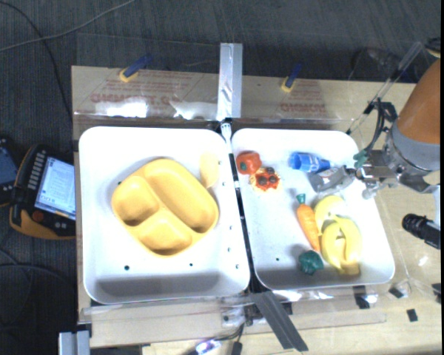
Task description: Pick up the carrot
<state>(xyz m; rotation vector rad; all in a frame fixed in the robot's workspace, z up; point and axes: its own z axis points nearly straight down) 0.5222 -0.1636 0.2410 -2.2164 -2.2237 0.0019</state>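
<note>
Carrot [307, 225] lying in the right bin [281, 272]
Bananas [339, 237] lie just beside it; the gripper [339, 176] hovers above the bin's far right corner.

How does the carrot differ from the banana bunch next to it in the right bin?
The carrot is orange with a green tip; the banana bunch is yellow. The carrot is one slim, straight piece; the banana bunch is wider, curved, made of several fingers. Both lie flat in the right bin, side by side, running roughly the same way.
</note>
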